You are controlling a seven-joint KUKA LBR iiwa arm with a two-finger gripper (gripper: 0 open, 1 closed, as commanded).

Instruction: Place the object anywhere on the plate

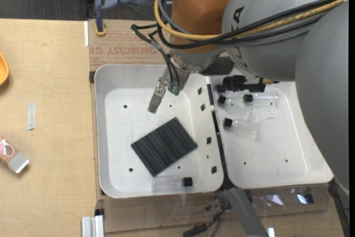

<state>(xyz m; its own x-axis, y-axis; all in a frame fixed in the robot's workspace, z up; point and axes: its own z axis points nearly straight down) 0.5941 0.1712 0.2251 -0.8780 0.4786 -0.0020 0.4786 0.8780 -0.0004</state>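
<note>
Above the left bin, the gripper hovers, its grip impossible to read, just beyond the dark ribbed plate, while small clear objects lie unplaced in the right bin.

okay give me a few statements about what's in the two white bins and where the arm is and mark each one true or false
1. A dark ribbed plate lies in the left bin. True.
2. The gripper hangs over the right bin. False: it is over the left bin, above and just beyond the ribbed plate's far corner.
3. Several clear vials with black caps lie in the right bin. True.
4. A clear vial sits on top of the ribbed plate. False: nothing rests on the plate; one clear vial with a black cap lies beside it, near the left bin's front wall.
5. The ribbed plate lies turned at an angle to the bin's walls. True.
</note>
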